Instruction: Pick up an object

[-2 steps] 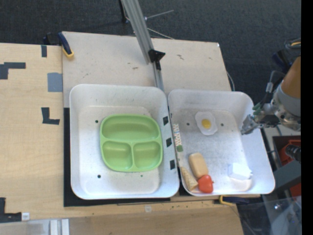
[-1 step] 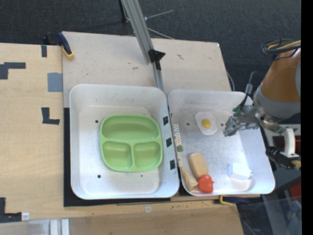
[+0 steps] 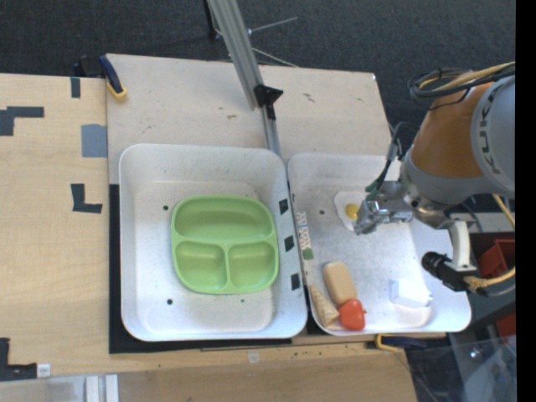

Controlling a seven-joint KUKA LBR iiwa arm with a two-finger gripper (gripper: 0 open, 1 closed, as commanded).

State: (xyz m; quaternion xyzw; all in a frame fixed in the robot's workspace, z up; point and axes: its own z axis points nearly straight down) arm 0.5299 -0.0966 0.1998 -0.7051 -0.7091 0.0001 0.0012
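Candidate object: small white-and-yellow item [image 3: 347,210] on the floor of the right bin [image 3: 322,174], touching or just beside the hand [image 3: 369,215], on its side away from the arm. Too small and partly covered to identify; looks like a toy fried egg, not certain.

Hand sits low over the bin floor. Cannot tell whether it is apart or together; nothing visibly between its tips.

Judgement: the item lies so near the hand that a pick here calls for a small shift toward it, not a reach.

Other objects, all toward the near rim from the hand: tan bread-like piece [image 3: 338,280], long axis running roughly away from the hand; red tomato-like ball [image 3: 353,314] touching its far end; white crumpled piece [image 3: 410,294].

Left bin [image 3: 134,224], well apart across the divider, holds a green divided plate [image 3: 224,243]
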